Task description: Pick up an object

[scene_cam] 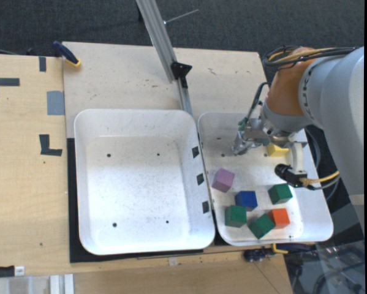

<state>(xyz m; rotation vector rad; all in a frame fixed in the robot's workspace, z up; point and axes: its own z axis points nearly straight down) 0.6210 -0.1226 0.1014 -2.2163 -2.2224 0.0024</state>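
My gripper point(240, 146) hangs low over the far part of the right bin point(217, 127), pointing down at bare white floor. Nothing shows between its fingers. A yellow block point(276, 149) lies just to its right, partly hidden by the wrist. Nearer the front lie a purple block point(223, 180), a blue block point(246, 199), three green blocks point(236, 215) point(261, 225) point(280, 193) and an orange block point(280, 217).
The left bin point(85, 139) stands beside the right one, sharing a rim in the middle. A grey metal pole point(155, 26) slants down from the top to the bins' far edge. A blue and yellow tool point(67, 52) lies on the bench at far left.
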